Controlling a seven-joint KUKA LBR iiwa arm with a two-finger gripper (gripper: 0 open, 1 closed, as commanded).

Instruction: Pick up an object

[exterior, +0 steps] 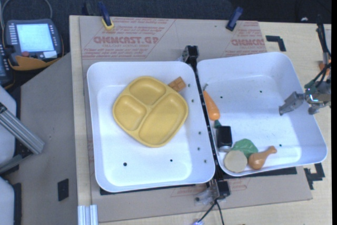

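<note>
The approach step is judged to be in hand: nothing has been lifted, and the gripper (293, 103) is seen at the right side of the right bin (253, 74), over bare white floor and well apart from every object. Its grey fingers are read as slightly apart, with nothing between them and nothing touched, though at this size the gap is hard to make out. The candidate objects are gathered along the bin's left wall and front corner: a carrot (211, 106) lying against the divider, a black block (224, 136) just below it, then a green piece (245, 146), a round tan piece (236, 161) touching it, and a drumstick (261, 157) beside both. In the left bin (105, 166) a yellow plate (150, 111) with three compartments is set, with a small brown piece (177, 84) tucked at its upper right edge. For the next move, travel across the bin toward the left is called for, then a descent with the fingers spread wide over one chosen thing. The drumstick is judged the easier target (its narrow end sticks out clear of its neighbours), whereas the carrot lies close to the wall, where a finger could be blocked.
</note>
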